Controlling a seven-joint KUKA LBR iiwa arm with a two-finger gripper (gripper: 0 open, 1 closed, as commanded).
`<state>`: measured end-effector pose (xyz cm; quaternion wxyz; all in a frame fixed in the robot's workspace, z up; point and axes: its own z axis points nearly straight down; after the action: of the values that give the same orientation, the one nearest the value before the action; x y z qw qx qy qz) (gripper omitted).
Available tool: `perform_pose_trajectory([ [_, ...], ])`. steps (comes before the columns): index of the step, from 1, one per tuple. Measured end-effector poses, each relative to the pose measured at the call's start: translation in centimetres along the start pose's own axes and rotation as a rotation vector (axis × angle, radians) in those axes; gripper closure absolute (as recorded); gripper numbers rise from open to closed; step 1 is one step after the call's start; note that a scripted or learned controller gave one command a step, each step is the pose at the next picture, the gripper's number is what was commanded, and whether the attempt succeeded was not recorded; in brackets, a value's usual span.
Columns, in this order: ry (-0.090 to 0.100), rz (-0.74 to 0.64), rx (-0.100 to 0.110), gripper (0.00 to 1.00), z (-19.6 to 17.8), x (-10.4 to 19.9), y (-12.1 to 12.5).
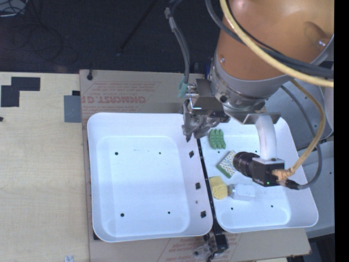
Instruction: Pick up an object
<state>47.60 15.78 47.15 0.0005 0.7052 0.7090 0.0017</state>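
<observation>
**Bench inventory — arm low over the right bin**

We take the right bin (302, 214) as our landmark and list everything from it.

1. Arm (272, 31) — grey body with a broad orange band, reaching in from the right and covering the bin's far edge. Yellow and dark cables loop around it.
2. Gripper (195, 129) — dark metal, hanging at the bin's far-left corner, right above the seam with the neighbouring bin. Whether it is spread or closed we cannot tell, and we see nothing clearly caught in it.
3. Green ridged object (217, 139) — in the bin's far-left part, just beside the gripper on its right, lying on the bin floor.
4. Green-and-white patterned piece (226, 164) — nearer the bin's middle, tilted, partly hidden by the black camera unit.
5. Black camera unit (256, 168) — a dark cylinder on a white bracket hanging from the arm, over the bin's middle.
6. Yellow bumpy object (218, 188) — by the bin's left wall, on the near side of the patterned piece.
7. Clear object (242, 192) — just beside the yellow one, toward the bin's middle; hard to make out.
8. Left bin (109, 201) — touching the right bin along its left wall; white, with small dark dots on its floor.
9. Cardboard sheet (131, 91) — under both bins, printed in red.
</observation>
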Motion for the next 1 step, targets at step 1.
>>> perform_pose_trajectory([
  [1,0.000,0.001,-0.001,1.00,-6.96,3.78,1.44],
])
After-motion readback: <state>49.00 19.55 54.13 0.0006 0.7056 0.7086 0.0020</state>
